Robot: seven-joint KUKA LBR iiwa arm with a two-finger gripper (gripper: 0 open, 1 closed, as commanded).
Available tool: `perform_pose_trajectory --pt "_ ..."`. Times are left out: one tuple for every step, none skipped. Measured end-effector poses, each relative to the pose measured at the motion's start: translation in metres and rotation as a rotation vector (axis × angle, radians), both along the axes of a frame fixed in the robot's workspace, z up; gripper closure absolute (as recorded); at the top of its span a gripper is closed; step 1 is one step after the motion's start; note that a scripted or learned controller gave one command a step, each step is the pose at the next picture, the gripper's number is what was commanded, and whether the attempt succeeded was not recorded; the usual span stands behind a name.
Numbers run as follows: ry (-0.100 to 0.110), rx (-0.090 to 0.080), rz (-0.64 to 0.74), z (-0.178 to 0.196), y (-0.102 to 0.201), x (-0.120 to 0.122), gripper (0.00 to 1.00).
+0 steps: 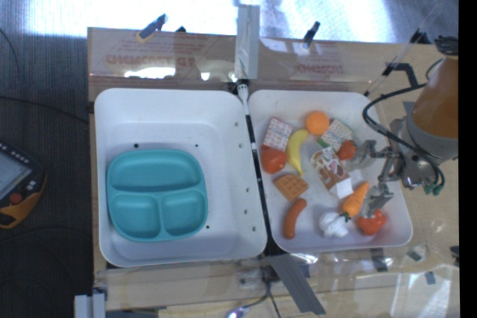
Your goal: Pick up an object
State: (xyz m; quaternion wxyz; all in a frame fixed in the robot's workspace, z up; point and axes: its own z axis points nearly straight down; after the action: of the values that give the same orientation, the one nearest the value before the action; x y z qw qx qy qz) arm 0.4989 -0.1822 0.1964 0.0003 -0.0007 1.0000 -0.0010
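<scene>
glossy white plastic bins (223, 104), matt teal plastic tray (156, 194)

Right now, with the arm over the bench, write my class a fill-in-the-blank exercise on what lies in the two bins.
1. The teal divided plate lies in the ____ bin of the view.
2. The yellow banana lies just below the round ____ fruit.
3. The plate has ____ compartments.
4. The gripper is over the ____ bin, near the carrot.

Missing words: left; orange; three; right
</scene>
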Motion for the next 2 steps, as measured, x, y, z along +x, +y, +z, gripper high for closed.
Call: perform_pose_trajectory --pt "-0.001 -0.001 0.012 -0.079 0.032 0.007 0.00" --pt "-0.005 0.000 -0.002 -0.104 0.060 0.015 0.00"
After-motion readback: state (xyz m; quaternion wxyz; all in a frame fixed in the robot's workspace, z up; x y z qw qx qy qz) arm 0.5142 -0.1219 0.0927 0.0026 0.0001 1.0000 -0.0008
